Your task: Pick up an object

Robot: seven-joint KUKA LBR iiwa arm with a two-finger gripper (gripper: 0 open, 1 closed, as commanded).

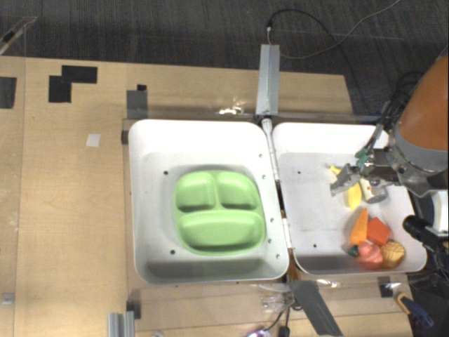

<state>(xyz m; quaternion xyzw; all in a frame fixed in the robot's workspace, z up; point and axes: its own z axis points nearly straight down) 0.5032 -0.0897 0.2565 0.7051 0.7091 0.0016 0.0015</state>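
desk [63, 223]: two bins side by side | left bin [151, 153]: divided tray [219, 210] in its middle | right bin [309, 209]: toy food pile [372, 241] at near right corner | pincer [358, 181] above right bin, just behind the pile

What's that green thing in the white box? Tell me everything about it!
It is a green plate with rounded corners that looks like smooth plastic. Raised ridges split it into three sections: two small ones at the far side and one long one nearer the camera. It lies flat, right side up, in the middle of the left white bin.
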